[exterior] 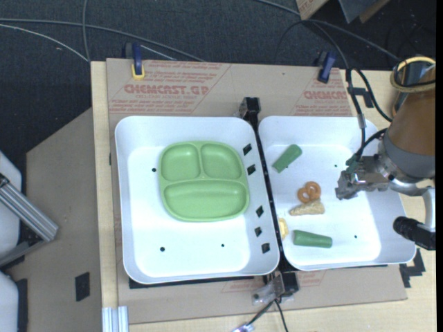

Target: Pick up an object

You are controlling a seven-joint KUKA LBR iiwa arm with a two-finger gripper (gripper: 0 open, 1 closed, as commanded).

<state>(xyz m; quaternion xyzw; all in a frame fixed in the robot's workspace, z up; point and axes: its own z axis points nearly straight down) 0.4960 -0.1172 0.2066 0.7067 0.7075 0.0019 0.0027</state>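
Note:
In the right bin [360, 251] lie several small items: a green piece [286, 158] at the upper left, an orange pretzel-like ring [310, 192], a tan piece [307, 209] just under it, and a green cylinder [312, 239] near the front. A small yellow bit [282, 228] sits at the bin's left wall. My gripper [348, 186] hangs over the right half of this bin, to the right of the ring and apart from it. I see nothing between its fingers.
The left bin [138, 206] holds a green divided plate [204, 181]. A black divider with clips [257, 178] runs between the bins. The grey and orange arm [413, 130] covers the right bin's right side. Cables trail at the back.

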